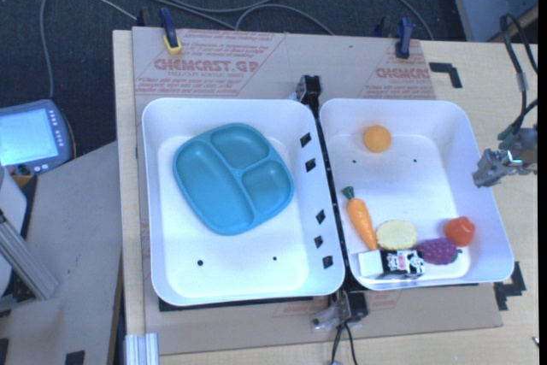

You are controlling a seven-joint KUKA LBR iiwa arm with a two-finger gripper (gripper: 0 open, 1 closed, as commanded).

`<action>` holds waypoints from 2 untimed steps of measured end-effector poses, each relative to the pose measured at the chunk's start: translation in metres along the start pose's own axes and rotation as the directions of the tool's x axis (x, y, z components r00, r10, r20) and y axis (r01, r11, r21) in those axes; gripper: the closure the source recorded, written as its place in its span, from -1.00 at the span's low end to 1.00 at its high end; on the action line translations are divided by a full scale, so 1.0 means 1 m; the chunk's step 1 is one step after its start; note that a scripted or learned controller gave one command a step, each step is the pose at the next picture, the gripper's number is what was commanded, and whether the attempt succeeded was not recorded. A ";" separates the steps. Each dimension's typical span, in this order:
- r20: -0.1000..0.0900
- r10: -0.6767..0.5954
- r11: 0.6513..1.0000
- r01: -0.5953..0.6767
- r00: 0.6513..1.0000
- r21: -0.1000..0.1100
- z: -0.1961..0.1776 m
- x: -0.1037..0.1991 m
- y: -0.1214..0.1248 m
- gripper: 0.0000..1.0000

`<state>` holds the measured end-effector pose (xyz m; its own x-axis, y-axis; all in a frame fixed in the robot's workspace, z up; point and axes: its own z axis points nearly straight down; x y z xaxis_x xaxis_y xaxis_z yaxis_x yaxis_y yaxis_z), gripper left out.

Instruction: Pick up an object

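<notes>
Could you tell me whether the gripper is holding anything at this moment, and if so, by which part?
Nothing is held. The gripper sits at the right bin's outer edge, apart from the carrot, orange ball and other toys.

A divided plate (233, 176) lies in the left bin (162, 209); the right bin (444, 120) holds a ball (376, 138) at the back. A carrot (360, 219), bun (396, 233), grapes (437, 250), tomato (460, 230) and carton (391, 263) crowd its front.

Robot lab: clamped bench board (282, 55), loose cables (256, 0), teach pendant (30, 137) alongside.
</notes>
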<state>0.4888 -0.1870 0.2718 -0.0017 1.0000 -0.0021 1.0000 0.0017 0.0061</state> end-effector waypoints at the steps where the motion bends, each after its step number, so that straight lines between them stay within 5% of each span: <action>1: -0.006 -0.004 1.000 0.005 1.000 0.009 0.017 0.055 0.004 1.00; 2: -0.006 -0.006 1.000 0.006 1.000 0.008 0.018 0.116 0.005 1.00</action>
<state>0.4934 -0.0706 0.2537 -0.0074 1.0000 0.0039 1.0000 0.0074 -0.0020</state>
